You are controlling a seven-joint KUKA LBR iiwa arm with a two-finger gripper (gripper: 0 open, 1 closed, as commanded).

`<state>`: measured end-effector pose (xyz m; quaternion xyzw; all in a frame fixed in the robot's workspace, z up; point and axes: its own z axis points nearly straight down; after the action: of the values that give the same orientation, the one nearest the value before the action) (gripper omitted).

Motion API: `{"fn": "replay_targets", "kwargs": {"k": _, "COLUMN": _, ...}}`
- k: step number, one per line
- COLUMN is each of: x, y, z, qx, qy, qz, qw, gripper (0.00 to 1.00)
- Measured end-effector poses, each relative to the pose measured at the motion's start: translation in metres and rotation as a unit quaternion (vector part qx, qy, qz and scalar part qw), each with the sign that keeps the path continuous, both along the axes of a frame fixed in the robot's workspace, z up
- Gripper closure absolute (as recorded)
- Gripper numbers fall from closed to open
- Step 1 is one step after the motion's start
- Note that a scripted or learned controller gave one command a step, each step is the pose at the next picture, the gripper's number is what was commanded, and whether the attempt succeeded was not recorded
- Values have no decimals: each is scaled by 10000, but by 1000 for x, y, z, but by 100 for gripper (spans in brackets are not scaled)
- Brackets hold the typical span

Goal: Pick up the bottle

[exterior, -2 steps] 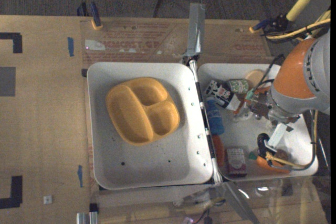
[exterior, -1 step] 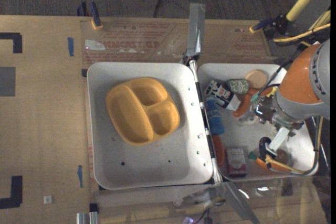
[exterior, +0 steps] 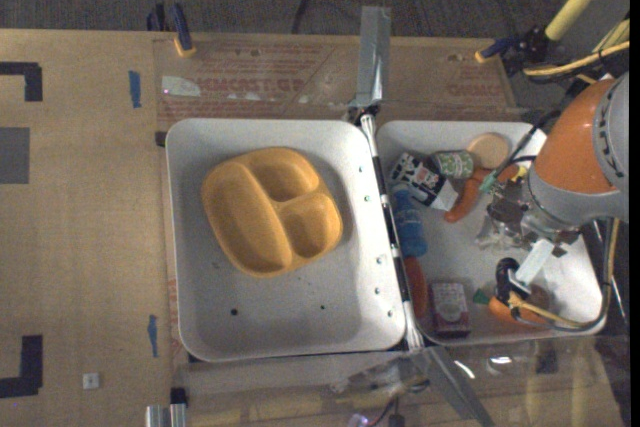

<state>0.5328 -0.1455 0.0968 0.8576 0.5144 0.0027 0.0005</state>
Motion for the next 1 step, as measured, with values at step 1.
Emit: {"fn": "replay_targets", "kwargs": {"k": 1, "x": 32, "y": 105, "z": 177, "qx": -10, "qy": 33, "qz": -512, "qw": 9987, "gripper": 100}}
